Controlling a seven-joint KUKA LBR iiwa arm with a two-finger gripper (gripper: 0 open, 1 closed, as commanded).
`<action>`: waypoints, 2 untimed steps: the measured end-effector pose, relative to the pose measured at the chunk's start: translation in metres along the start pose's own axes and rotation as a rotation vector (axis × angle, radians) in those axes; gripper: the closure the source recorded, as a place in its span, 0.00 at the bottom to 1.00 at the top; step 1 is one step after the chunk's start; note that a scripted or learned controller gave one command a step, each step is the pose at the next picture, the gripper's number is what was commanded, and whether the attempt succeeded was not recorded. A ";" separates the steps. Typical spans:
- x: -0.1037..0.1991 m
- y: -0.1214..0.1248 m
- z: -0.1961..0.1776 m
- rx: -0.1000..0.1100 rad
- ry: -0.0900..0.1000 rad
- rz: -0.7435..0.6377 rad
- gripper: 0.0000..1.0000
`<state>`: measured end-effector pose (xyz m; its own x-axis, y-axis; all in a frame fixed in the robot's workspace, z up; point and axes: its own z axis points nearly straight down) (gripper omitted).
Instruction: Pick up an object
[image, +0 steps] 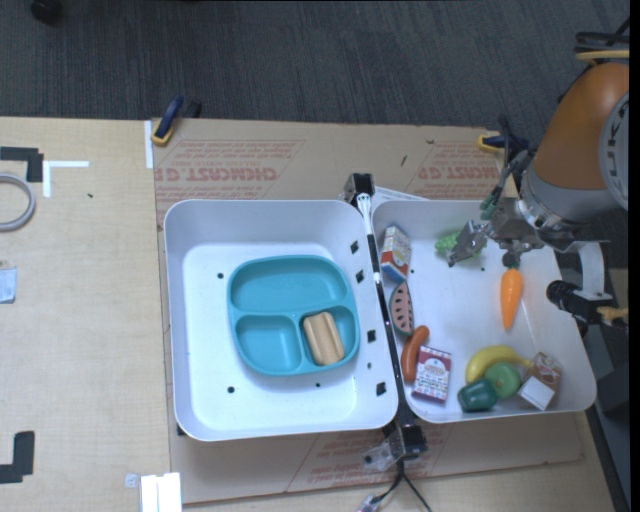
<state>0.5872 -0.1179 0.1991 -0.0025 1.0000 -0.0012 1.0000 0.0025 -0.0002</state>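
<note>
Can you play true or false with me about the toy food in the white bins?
1. The teal plastic divided tray sits in the left white bin. True.
2. A tan toy bread roll lies in one of the tray's small compartments. True.
3. The orange toy carrot is in the left bin. False: it is in the right white bin.
4. The yellow toy banana is on the tray. False: it lies in the right bin, near the green toy pepper.
5. The robot's claw is above the right bin, near the carrot's top. True.
</note>
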 end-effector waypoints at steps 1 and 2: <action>-0.034 -0.063 0.091 0.001 0.001 0.003 0.00; -0.101 0.000 0.087 0.000 0.007 -0.002 0.00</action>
<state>0.5873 -0.2190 0.1126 -0.0042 1.0000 0.0054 1.0000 0.0042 -0.0003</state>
